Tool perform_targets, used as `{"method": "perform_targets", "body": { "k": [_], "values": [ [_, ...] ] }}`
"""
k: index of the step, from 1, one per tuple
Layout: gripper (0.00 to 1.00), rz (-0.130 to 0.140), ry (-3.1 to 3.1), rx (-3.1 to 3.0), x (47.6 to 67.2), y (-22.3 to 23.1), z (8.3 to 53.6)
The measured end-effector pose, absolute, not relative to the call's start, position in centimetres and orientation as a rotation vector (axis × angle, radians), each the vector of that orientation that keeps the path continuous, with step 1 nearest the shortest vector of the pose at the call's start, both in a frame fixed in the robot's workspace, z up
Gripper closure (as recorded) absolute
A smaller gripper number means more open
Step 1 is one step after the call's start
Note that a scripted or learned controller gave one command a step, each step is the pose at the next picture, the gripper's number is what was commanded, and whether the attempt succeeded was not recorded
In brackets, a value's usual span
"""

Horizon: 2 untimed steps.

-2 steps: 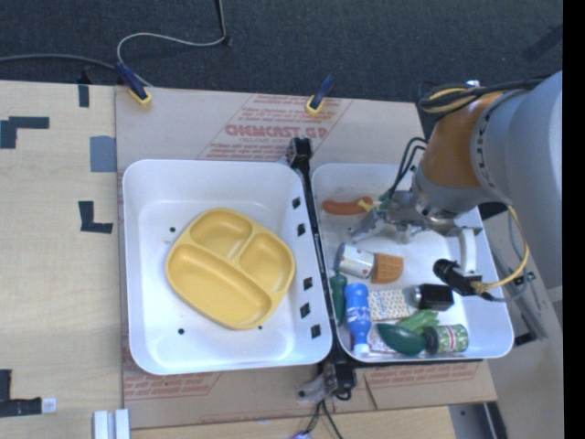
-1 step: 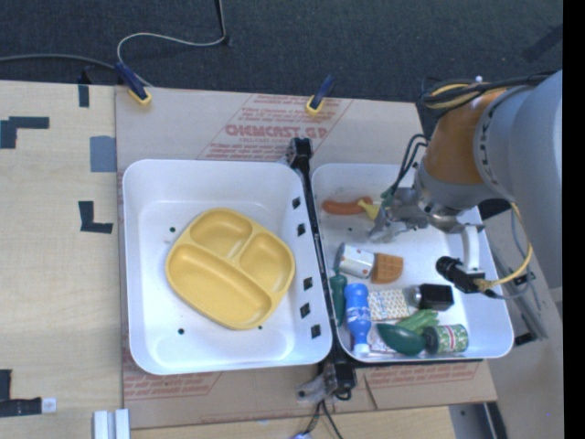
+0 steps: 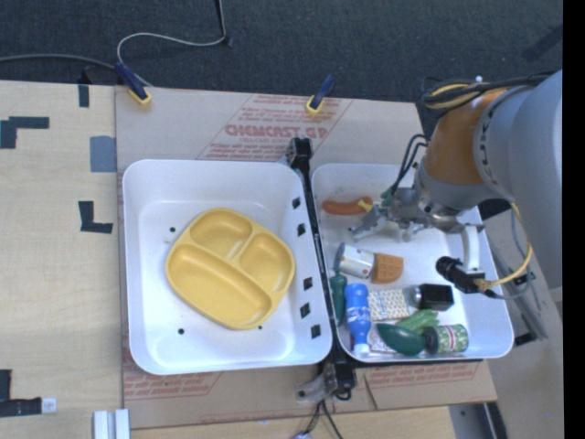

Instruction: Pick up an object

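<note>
- The hand [image 3: 382, 219] hangs low in the right bin [image 3: 498, 337], near its far edge; whether it is open, closed or gripping something, I cannot tell.
- A hot dog [image 3: 345, 207] lies just beside it toward the far-left corner, likely the pick, being loose and apart from the rest.
- The clutter crowds the near edge (blue bottle [image 3: 356, 314], green can [image 3: 448, 338], small cup [image 3: 356, 263]).
- The left bin [image 3: 146, 337] holds a yellow divided plate [image 3: 230, 266], lying flat mid-bin.
</note>
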State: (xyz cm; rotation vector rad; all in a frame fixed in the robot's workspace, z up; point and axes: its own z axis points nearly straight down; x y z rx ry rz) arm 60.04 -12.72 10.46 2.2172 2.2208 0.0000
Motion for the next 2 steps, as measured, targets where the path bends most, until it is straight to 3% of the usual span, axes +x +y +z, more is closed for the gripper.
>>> {"method": "perform_targets", "body": {
  "k": [1,2],
  "values": [
    [0.0,-0.001,2.221,2.219,58.1,-10.39,8.54],
    [1.0,0.0,2.22,2.219,58.14,-10.42,9.52]
  ]
}}
